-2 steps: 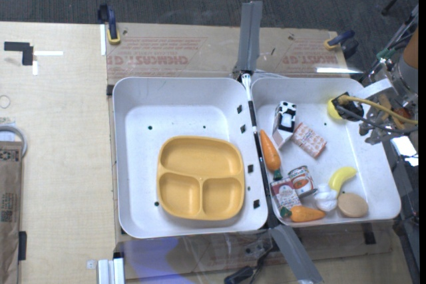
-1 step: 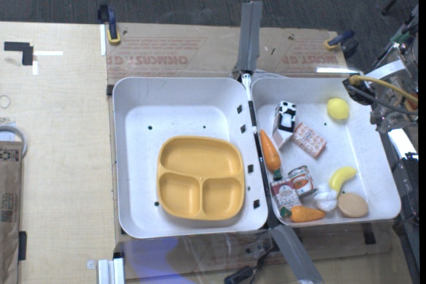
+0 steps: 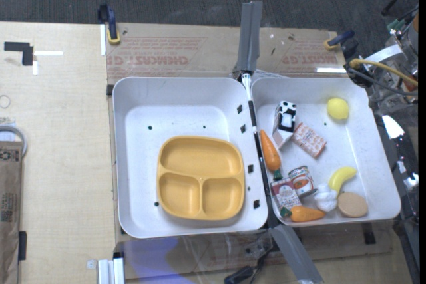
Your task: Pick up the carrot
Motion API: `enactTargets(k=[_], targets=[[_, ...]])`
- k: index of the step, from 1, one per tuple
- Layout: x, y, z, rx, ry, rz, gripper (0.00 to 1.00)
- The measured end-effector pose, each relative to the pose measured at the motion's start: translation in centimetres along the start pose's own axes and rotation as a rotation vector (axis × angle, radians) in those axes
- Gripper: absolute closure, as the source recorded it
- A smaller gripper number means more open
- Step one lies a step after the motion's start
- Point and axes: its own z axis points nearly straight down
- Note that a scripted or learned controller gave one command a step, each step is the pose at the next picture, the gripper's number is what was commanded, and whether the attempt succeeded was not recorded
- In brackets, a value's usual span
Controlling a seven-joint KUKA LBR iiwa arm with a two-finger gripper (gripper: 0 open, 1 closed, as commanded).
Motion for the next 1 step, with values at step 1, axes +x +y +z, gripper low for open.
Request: enactTargets(k=[1], targets=[[0.08,-0.02,-0.31,0.002,-0.012,-0.006,1.0]])
